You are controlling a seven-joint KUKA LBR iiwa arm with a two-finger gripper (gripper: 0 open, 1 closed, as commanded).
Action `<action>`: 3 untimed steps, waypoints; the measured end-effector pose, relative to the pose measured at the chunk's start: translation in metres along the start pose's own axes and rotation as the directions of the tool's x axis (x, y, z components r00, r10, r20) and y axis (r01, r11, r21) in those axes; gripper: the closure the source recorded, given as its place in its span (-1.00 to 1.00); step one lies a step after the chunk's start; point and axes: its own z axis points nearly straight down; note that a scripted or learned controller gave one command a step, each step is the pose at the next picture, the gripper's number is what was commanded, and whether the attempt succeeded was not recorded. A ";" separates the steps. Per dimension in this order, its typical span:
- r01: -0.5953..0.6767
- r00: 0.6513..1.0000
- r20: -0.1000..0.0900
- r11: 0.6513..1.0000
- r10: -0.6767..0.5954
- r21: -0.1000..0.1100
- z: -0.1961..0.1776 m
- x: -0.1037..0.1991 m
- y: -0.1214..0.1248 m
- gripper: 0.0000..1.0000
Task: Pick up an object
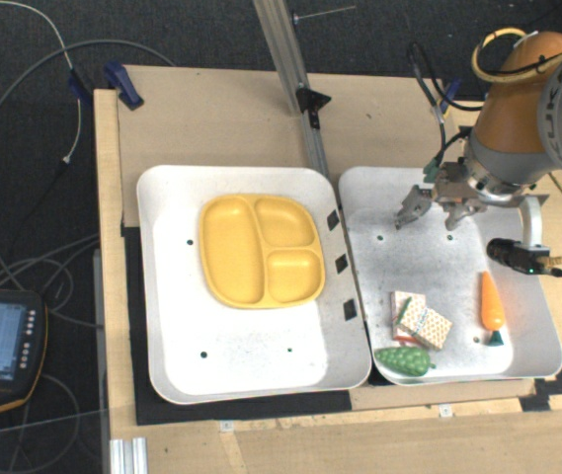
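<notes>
My gripper [434,211] hangs over the far part of the right bin [399,265], fingers spread apart with nothing between them. Near that bin's front edge lie a small patterned box [421,322] and a green vegetable toy [403,361]. An orange carrot [492,304] lies by the bin's right side. All three objects sit well in front of the gripper, apart from it.
A yellow three-compartment plate [260,249] rests in the left bin [172,304]. A metal pole [285,47] rises behind the bins. A black camera part [520,255] juts from the wrist over the right bin.
</notes>
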 end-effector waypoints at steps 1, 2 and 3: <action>0.001 1.000 -0.001 1.000 -0.001 0.002 0.062 0.007 -0.004 -1.00; 0.000 1.000 0.000 1.000 0.000 -0.003 0.064 0.007 -0.004 -1.00; 0.000 1.000 -0.001 1.000 0.000 -0.006 0.052 0.008 -0.003 1.00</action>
